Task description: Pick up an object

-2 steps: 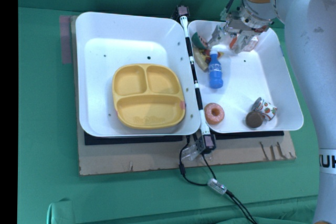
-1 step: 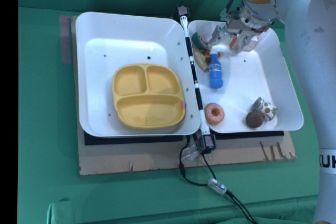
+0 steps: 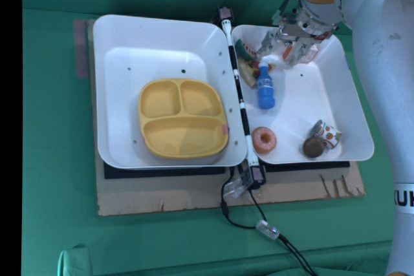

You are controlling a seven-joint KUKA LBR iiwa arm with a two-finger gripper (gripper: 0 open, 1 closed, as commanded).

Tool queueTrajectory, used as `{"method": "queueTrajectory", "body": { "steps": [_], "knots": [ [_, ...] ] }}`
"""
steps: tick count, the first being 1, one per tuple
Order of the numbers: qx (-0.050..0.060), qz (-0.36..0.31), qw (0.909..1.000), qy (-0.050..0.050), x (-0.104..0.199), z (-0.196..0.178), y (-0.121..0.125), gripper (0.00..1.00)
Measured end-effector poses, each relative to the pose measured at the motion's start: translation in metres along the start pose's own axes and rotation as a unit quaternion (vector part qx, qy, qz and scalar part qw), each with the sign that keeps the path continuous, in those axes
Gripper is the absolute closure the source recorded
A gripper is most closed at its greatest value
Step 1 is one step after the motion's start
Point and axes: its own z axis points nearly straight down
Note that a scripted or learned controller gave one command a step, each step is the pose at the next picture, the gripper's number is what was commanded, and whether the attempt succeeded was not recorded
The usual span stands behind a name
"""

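Observation:
In the right bin [image 3: 349, 113], a blue bottle [image 3: 266, 88] with a white cap lies with its cap toward the back. My gripper [image 3: 278, 53] hangs over the back of this bin, just above and behind the bottle's cap, open, with nothing seen between its fingers. A pink-iced donut [image 3: 264, 139] rests near the front left corner. At the front right, a small cup with orange dots [image 3: 326, 133] lies on its side beside a brown round piece [image 3: 314, 148].
A yellow divided plate [image 3: 183, 117] lies in the left bin [image 3: 123, 48]. Small toy food pieces [image 3: 247, 68] sit against the right bin's left wall, next to the bottle. A black-and-white divider bar [image 3: 237, 84] runs between the bins. Cables [image 3: 259, 220] trail off the front.

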Motion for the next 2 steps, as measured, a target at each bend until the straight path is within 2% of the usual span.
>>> {"method": "queueTrajectory", "body": {
  "steps": [2],
  "knots": [
    [0.000,0.001,1.0000,-0.001,0.0007,0.0001,0.0000,0.00]
  ]
}}
